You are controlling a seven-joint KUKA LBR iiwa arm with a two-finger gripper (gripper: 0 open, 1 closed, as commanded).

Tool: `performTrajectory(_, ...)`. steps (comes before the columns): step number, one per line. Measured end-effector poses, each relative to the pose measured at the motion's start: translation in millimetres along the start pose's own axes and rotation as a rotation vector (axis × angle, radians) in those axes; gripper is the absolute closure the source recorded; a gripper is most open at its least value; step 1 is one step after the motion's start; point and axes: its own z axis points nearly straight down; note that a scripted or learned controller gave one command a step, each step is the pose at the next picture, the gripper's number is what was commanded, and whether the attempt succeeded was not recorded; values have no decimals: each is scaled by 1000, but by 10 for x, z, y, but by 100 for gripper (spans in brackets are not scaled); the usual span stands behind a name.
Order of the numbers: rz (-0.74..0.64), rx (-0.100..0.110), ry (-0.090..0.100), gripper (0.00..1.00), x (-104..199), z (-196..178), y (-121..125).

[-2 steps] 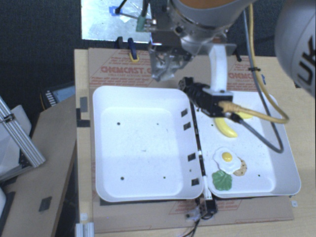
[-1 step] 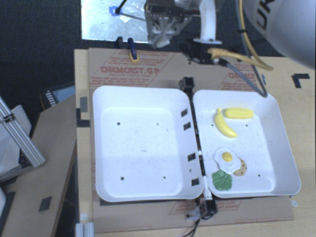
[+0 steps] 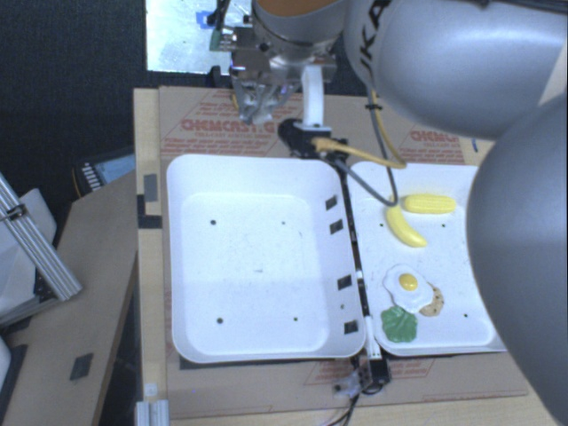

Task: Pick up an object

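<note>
Left bin: bare white floor as far as I can see; nothing in it for me to take.

My gripper: it hangs beyond the far rim of the left bin, over the brown cardboard that lies under both bins. It is blurred and seen from above, so I cannot tell how it is set, and I see nothing in it.

Divider: the two bins touch along their inner walls, with a yellow cable crossing near the far corner.

Right bin: all my candidates lie here. A corn cob rests toward the far side, long axis running left to right. Just beside it, nearer the camera, a banana lies slanted, one end close to the corn cob. Well apart from those, toward the near rim, sit a fried egg, a small brown piece touching its right edge, and a green leafy piece just beside the egg on the near side.

Relation that matters: everything lies to the right of my gripper and nearer the camera, across the divider. The corn cob and banana are the closest to me.

My arm: its grey bulk covers the right bin's right part, so I cannot say what lies under it.

Judgement: I must travel right and toward the camera, then descend; for the corn cob I would close across its short width.
</note>
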Motion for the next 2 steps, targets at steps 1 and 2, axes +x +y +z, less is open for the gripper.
performTrajectory(1,-3,-12,7,100,10,-214,-8)
performTrajectory(2,-6,-24,11,100,3,-1450,-133)
